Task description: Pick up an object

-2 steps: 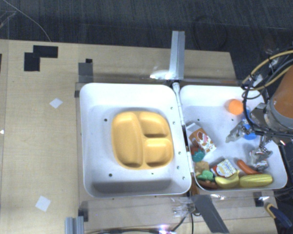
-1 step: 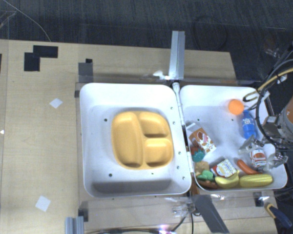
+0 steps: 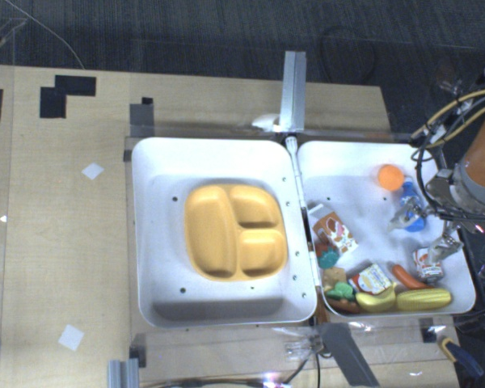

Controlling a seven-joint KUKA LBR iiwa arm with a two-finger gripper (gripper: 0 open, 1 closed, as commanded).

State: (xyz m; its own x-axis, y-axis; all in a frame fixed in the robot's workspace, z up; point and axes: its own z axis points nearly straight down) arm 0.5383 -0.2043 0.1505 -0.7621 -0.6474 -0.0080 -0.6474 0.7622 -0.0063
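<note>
Claw (image 3: pixel 444 245) at right edge of frame, open, holding nothing, just above small red-white packet (image 3: pixel 429 263) in right bin (image 3: pixel 347 164). Better to lower straight, close gently around packet, avoid carrot (image 3: pixel 406 277) beside.

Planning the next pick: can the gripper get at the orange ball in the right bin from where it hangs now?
Probably yes. The orange ball sits alone on bare floor in the right bin, apart from the piled toys along the near edge. The gripper hangs over the same bin's right side, with nothing standing between them.
</note>
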